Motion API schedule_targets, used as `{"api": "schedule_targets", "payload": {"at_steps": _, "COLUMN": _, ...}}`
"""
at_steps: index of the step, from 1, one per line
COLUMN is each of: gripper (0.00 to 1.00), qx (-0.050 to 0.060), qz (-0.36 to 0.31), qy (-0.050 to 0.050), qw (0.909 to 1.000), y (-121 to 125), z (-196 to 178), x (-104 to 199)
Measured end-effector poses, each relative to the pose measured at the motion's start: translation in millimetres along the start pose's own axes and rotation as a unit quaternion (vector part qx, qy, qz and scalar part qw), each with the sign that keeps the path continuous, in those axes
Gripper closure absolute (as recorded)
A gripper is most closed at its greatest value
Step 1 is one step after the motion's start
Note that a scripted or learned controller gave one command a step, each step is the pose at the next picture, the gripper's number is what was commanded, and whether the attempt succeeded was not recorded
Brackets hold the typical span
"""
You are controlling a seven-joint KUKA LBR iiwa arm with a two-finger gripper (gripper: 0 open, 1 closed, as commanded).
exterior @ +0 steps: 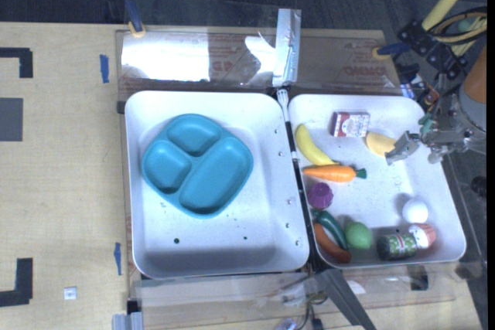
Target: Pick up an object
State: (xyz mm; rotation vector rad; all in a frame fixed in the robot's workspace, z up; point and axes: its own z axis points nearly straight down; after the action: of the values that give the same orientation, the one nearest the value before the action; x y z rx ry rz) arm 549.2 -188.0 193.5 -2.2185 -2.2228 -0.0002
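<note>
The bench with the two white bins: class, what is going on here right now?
A robot arm reaches in from the right, its pincer over the right bin, near a small yellow piece. Nothing shows between its fingers. That bin also holds a banana, a carrot, a white ball and a can. The left bin holds a blue divided plate.

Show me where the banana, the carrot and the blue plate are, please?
banana [310, 145]: camera view, middle of its curved yellow body.
carrot [330, 174]: camera view, middle of its orange body.
blue plate [197, 164]: camera view, ridge between its compartments.
</note>
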Motion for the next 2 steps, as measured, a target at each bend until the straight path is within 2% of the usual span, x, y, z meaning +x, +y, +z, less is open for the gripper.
{"api": "schedule_targets", "payload": {"at_steps": 1, "gripper": 0.00, "qx": 0.001, "qz": 0.159, "qy": 0.001, "qw": 0.9873, "y": -45.6, "z": 32.7, "x": -34.1}}
{"api": "schedule_targets", "payload": {"at_steps": 2, "gripper": 0.00, "qx": -0.001, "qz": 0.221, "qy": 0.000, "qw": 0.9753, "y": 28.8, "z": 35.3, "x": 33.3}}
